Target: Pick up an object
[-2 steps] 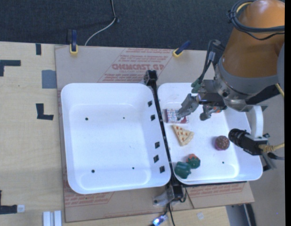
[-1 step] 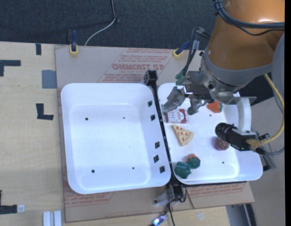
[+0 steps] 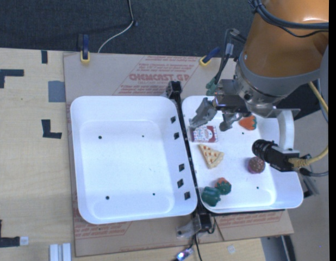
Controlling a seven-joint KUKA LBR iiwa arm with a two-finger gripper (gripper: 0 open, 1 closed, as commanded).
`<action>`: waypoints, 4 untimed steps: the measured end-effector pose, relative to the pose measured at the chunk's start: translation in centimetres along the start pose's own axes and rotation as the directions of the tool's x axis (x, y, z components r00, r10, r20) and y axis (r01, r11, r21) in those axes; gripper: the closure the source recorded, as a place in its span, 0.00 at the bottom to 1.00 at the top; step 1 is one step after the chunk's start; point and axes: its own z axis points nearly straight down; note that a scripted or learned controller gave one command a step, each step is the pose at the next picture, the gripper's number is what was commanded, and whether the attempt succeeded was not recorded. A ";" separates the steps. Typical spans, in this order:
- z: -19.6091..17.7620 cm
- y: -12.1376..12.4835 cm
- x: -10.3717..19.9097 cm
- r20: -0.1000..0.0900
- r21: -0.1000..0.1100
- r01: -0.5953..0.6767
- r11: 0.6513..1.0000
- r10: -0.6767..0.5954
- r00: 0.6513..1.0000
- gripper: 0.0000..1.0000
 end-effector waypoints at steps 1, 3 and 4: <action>-4.8 0.0 2.7 -0.002 -0.005 0.001 1.000 -0.001 1.000 1.00; -1.6 1.4 2.4 -0.004 -0.010 0.005 1.000 -0.005 1.000 1.00; 4.4 -0.1 -1.0 0.000 0.005 -0.006 1.000 0.006 1.000 1.00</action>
